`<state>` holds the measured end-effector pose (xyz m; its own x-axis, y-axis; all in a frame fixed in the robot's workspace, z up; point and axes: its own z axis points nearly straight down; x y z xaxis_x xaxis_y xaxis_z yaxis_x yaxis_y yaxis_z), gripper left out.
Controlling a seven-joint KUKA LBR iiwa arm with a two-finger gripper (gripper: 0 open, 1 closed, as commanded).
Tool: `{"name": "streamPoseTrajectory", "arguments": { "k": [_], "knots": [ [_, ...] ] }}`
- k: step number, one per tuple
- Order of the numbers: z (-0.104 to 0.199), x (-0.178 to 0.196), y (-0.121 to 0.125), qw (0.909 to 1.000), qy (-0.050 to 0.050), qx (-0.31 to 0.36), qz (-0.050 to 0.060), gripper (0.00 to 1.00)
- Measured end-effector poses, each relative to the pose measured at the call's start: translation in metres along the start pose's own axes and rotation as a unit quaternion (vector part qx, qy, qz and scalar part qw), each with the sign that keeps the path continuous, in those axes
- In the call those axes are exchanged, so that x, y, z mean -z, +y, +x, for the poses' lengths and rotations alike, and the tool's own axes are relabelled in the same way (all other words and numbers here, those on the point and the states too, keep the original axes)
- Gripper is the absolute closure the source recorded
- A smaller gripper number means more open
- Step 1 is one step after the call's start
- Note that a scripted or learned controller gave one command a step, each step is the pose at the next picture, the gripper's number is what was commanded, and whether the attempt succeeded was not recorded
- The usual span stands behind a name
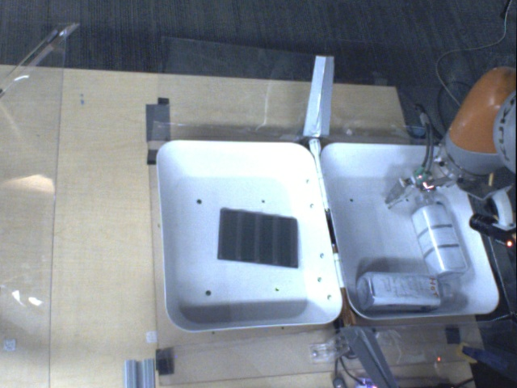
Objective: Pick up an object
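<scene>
2 bins [242,156]: mat [258,238]; likely bottles [440,237]

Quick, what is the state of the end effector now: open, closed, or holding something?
End effector: over the right bin, above the silver cylinder; open or closed cannot be told, and nothing is seen held.

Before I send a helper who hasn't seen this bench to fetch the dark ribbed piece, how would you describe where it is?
Find the two white bins side by side and take the left bin, away from the arm. The dark ribbed rectangle lies flat near its middle. It is black and grooved, while the right bin holds a pale cylinder and a grey packet.
</scene>
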<state>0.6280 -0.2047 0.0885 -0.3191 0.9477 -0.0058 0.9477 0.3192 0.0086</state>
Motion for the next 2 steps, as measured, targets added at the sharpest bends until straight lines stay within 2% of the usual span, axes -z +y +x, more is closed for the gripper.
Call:
{"name": "streamPoseTrajectory", "arguments": {
  "k": [1, 2],
  "knots": [
    [-0.015, 0.001, 0.036, 0.9969, 0.006, 0.078, 0.011, 0.00],
    [0.003, 0.000, -0.010, 0.9925, 0.000, 0.122, 0.000, 0.00]
  ]
}}
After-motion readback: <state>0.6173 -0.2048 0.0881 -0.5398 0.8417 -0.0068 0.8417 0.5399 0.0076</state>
